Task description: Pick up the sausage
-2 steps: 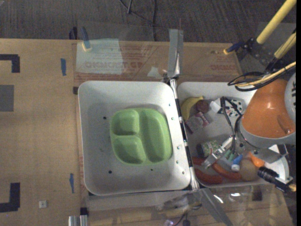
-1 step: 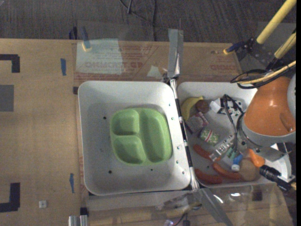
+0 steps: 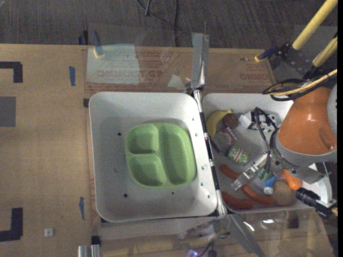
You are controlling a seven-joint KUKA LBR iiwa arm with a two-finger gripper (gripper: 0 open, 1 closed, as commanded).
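The sausage (image 3: pixel 251 193) is seen lying in the right bin (image 3: pixel 228 100), near its front wall, with the gripper (image 3: pixel 245 178) lowered just over it. Whether the fingers are parted cannot be told. Print on the clear sheet (image 3: pixel 128 68) is unreadable.

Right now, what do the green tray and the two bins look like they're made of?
The green tray looks like moulded plastic, matte, with soft rounded compartment edges. The left bin and right bin look like smooth white plastic with a slight sheen, though coated metal can't be ruled out.
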